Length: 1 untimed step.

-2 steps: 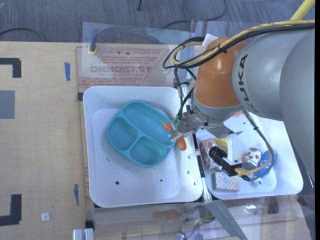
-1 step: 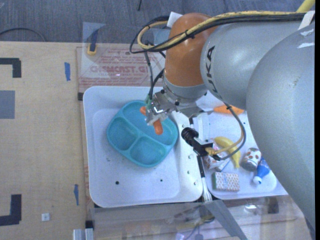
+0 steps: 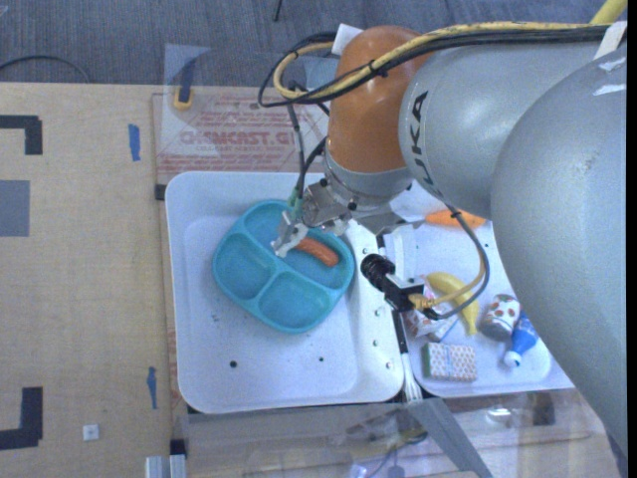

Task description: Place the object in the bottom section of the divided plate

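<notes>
Tabletop's left white bin [image 3: 199,366] is carrying a blue divided plate [image 3: 284,267]; my pincer [image 3: 294,235] is hovering, spread, beside an orange sausage-shaped piece [image 3: 318,252].

1. Two white bins: left bin [image 3: 199,366], right bin [image 3: 537,371].
2. One blue divided plate [image 3: 284,267] with three sections.
3. One orange sausage [image 3: 320,252].
4. One yellow banana [image 3: 453,289].
5. One carrot [image 3: 453,219].

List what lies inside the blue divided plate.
An orange sausage-like object lies in the blue divided plate, upper right section, beside the gripper. The arm hides that section's far edge.
</notes>
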{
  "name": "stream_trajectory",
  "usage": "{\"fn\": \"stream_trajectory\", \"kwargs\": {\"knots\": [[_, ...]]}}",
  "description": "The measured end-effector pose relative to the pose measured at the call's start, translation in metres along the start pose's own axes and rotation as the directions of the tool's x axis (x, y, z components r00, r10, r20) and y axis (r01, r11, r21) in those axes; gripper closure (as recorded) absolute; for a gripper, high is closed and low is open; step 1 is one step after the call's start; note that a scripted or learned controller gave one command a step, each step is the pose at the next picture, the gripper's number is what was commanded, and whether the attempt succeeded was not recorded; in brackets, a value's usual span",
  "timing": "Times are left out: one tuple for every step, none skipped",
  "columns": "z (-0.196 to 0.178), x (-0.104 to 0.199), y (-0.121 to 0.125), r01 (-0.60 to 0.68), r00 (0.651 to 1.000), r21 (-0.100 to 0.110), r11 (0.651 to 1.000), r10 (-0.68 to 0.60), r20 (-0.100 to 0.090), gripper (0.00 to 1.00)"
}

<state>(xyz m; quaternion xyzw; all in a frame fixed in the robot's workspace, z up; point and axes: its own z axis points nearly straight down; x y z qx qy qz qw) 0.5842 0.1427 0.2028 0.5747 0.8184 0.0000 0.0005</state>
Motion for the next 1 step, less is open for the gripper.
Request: {"fn": "stream_trajectory", "kwargs": {"knots": [[-0.0062, 0.012, 0.0317, 0.198, 0.98, -0.003, 0.98, -0.198, 0.001, 0.0]]}}
